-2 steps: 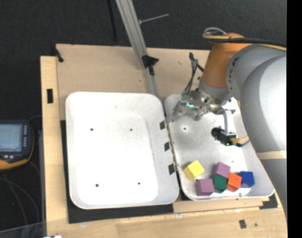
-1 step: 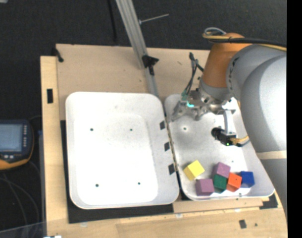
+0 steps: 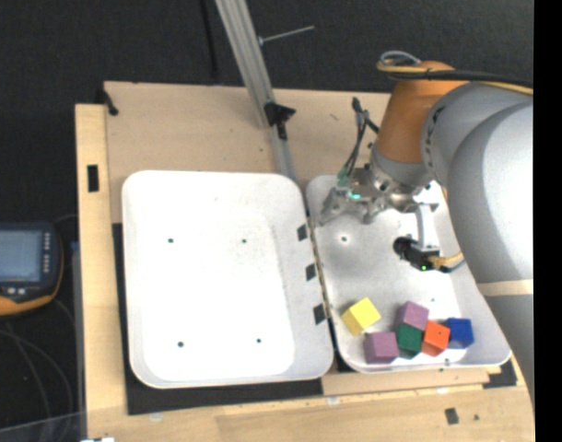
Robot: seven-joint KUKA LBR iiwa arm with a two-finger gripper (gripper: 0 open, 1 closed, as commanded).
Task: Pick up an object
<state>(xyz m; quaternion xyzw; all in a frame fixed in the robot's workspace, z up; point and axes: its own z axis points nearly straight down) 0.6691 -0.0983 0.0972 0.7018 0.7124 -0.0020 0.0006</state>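
Note:
Several small blocks lie at the near end of the right bin [image 3: 368, 270]: a yellow block [image 3: 362, 316], two purple blocks [image 3: 413, 316] [image 3: 380, 345], a green block [image 3: 409, 338], an orange block [image 3: 436, 337] and a blue block [image 3: 460, 331]. My gripper [image 3: 353, 201] hangs over the far left corner of that bin, well away from the blocks. Nothing shows in it. The grey arm with its orange band [image 3: 405, 118] covers the bin's far right part.
The left bin [image 3: 134, 247] sits beside the right one, with a row of black clips [image 3: 309, 270] between them. A slanted metal pole [image 3: 249, 53] rises from the bench behind the bins. A handheld screen [image 3: 18, 261] rests off the bench's left edge.

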